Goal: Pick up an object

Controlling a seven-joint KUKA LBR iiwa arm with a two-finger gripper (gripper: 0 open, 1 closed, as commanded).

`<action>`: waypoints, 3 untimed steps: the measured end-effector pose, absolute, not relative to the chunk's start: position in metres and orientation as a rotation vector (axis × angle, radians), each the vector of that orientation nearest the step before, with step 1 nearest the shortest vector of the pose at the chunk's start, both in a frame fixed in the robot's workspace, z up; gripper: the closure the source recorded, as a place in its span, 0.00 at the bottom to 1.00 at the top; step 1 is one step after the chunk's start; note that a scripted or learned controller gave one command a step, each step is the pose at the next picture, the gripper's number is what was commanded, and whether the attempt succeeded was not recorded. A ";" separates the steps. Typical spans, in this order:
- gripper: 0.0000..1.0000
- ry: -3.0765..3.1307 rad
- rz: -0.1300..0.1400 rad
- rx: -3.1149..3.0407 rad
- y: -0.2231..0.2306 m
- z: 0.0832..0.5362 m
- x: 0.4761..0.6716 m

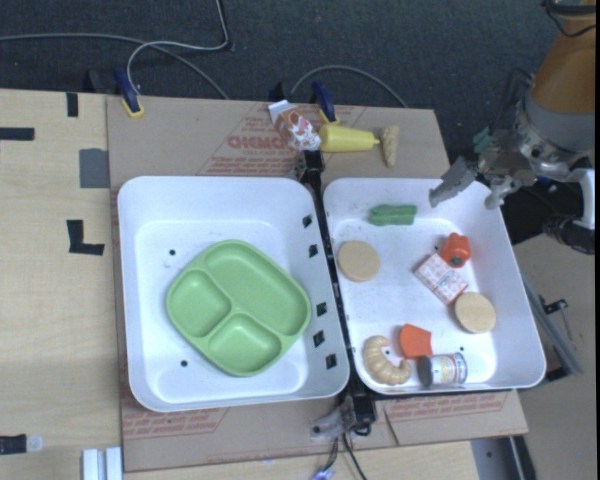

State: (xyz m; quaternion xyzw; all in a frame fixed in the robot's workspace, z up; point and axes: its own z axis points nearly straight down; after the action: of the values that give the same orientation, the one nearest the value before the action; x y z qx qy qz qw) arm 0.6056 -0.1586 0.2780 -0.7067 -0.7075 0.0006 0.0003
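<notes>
My gripper [473, 190] hangs over the far right corner of the right bin [525, 298], open, with nothing between its fingers. In that bin lie a green piece [392, 214], a tan round biscuit [359, 261], a red-orange item [455, 249], a white and red packet [440, 278], a second biscuit [475, 312], an orange block [415, 340], a croissant [385, 360] and a small jar [442, 370]. The green piece is the nearest, a little to the gripper's left.
The left bin [145, 218] holds a green divided plate [238, 306]. Behind the bins, on the cardboard, lie a yellow item [345, 139], a small printed packet [296, 125] and a tan peg [388, 145]. Black clips [322, 308] line the wall between the bins.
</notes>
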 end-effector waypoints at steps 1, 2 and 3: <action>0.00 -2.220 0.005 -2.221 -0.224 0.185 0.613; 0.00 -2.220 0.004 -2.217 -0.219 0.105 0.640; 0.00 -2.225 0.000 -2.223 -0.191 0.087 0.610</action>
State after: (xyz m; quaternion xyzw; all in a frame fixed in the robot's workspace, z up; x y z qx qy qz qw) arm 0.6104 -0.1907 0.0867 -0.7068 -0.7074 0.0000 -0.0019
